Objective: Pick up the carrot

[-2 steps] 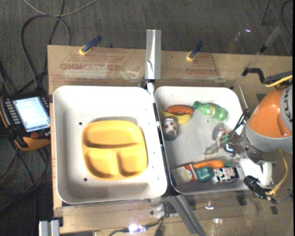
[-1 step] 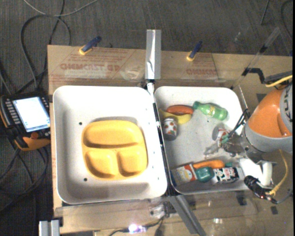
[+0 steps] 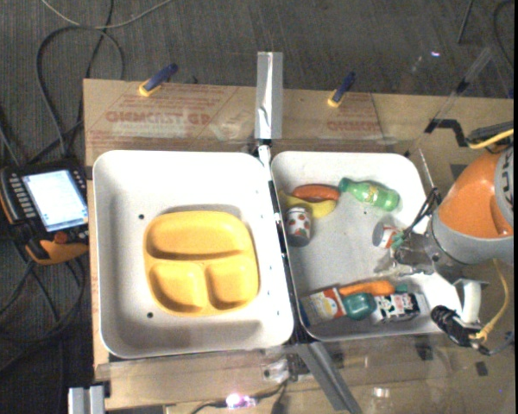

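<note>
Right bin [image 3: 412,166] holds small orange carrot [image 3: 369,289] near front wall.

Yellow tray [image 3: 203,261], white bins [image 3: 121,231], green bottle [image 3: 369,194], orange carrot [image 3: 369,289].

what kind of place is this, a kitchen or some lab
Likely a robot lab, not a kitchen: a robot arm over two white bins of toy food, a teach pendant and loose cables on carpet.

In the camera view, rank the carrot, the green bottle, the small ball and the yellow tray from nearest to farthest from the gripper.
From the gripper:
1. carrot, just below-left, at the right bin's bottom edge.
2. green bottle, right bin's top.
3. small ball, right bin's left side.
4. yellow tray, in the left bin.
</note>
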### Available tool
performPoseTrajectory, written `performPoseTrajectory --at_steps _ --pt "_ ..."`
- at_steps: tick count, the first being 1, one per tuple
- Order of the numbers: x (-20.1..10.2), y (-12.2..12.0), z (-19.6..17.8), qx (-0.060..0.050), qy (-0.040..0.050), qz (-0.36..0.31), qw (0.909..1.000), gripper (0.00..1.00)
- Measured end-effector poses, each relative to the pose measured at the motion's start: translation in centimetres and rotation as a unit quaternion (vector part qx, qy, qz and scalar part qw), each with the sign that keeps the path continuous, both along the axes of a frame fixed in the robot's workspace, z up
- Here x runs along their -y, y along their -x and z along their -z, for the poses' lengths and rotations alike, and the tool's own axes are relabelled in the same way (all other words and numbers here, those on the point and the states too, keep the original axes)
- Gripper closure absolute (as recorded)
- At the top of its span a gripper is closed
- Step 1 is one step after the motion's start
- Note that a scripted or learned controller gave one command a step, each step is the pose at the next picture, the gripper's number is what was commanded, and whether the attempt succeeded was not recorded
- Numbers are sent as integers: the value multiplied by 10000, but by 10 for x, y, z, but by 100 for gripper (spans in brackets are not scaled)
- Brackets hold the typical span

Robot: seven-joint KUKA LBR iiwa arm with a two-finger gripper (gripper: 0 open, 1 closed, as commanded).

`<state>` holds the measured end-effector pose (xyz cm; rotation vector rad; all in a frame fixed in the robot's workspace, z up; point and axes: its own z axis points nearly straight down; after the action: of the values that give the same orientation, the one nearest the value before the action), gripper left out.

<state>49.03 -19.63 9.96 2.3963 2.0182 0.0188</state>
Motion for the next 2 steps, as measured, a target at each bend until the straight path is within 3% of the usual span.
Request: performPoseTrajectory --at_steps 1,2 --pt "-25 7 -43 -88 -8 -560 9984 100" --pt "-25 7 -43 -89 -8 -560 9984 0"
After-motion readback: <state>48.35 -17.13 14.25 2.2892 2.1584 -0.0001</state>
